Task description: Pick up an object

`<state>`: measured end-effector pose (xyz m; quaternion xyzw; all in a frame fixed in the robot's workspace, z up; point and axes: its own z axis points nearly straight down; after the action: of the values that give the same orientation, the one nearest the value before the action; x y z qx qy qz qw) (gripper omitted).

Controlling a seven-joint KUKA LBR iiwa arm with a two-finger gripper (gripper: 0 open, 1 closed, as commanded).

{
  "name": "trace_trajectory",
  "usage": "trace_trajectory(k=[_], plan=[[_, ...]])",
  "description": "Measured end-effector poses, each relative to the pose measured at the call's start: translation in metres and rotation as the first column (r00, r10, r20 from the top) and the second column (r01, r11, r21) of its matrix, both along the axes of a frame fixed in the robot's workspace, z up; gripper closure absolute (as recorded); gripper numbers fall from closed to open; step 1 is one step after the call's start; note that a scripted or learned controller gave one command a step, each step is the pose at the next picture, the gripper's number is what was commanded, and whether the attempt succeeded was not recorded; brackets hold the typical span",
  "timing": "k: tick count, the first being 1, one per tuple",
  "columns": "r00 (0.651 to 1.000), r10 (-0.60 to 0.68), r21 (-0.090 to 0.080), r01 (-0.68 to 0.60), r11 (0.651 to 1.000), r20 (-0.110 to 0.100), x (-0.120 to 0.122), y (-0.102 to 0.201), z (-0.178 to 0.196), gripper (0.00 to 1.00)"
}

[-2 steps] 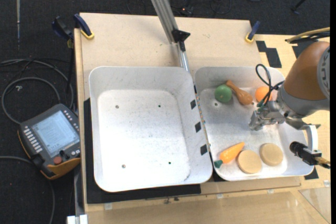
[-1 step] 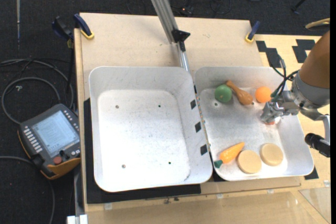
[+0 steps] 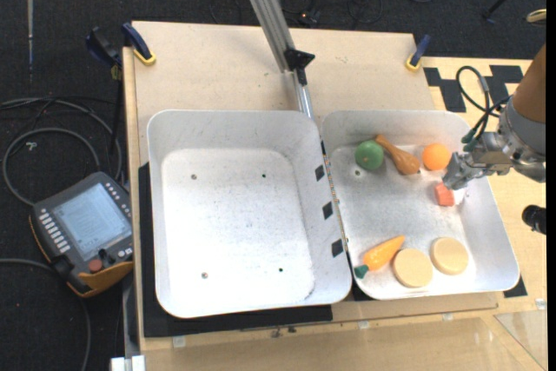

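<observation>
Gripper (image 3: 453,179) over right bin (image 3: 495,213), upper right | finger state: cannot tell | target: small red block (image 3: 446,196) directly below tip, touching or just beside | orange ball (image 3: 436,156) just up-left | approach: straight down.

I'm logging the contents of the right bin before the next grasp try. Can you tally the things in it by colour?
Green: 1, the ball
Orange: 2, the round fruit and the carrot
Brown-orange: 1, the long piece beside the ball
Red-pink: 1, the small block just below the gripper
Pale yellow: 2, the round discs
Total: 7
</observation>
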<state>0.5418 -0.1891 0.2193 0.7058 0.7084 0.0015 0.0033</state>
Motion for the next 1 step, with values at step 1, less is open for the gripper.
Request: trace_trajectory(k=[1], plan=[[1.0, 0.001, 0.0, -0.001, 1.0, 0.0, 0.0039, 0.0096, 0.0495, 1.0]])
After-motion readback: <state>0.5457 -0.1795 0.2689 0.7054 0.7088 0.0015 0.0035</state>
